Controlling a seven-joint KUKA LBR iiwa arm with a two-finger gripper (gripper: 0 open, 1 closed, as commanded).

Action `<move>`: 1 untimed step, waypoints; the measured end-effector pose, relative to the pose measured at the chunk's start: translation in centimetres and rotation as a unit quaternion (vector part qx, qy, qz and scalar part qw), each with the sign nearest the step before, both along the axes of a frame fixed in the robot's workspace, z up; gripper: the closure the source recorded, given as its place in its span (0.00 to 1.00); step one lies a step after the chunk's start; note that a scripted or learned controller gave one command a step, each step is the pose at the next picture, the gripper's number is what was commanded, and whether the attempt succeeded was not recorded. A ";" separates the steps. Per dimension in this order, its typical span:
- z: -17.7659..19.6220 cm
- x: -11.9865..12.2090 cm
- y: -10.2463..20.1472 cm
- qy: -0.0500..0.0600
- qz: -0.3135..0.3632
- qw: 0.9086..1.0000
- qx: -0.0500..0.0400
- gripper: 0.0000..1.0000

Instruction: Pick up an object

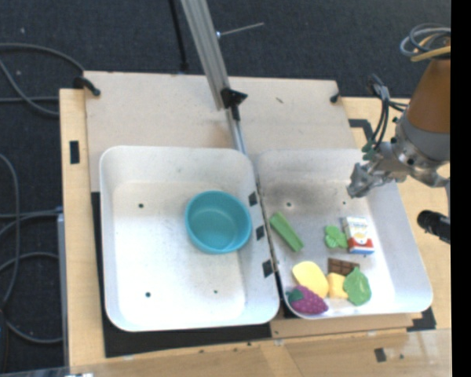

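The gripper [359, 184] hangs over the right bin [314, 175], above the carton [359, 235] among toys crowded at the near edge; its state cannot be told.

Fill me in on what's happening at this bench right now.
A grey robot arm reaches in from the right, its gripper hovering over the right bin, holding nothing visible. Below it lie a small carton, a green stick, purple grapes and other toy food. The left bin holds a blue bowl.
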State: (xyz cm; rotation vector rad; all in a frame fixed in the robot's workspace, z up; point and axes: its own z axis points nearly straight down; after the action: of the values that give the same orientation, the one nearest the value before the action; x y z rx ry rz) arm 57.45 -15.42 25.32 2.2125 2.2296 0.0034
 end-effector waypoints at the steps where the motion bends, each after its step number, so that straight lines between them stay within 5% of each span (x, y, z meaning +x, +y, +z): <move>1: -1.2 1.4 4.8 0.002 -0.001 1.000 0.000 1.00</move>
State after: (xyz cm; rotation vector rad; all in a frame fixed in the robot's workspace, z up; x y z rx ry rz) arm 58.81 -10.64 24.15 2.2155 2.2291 -0.0006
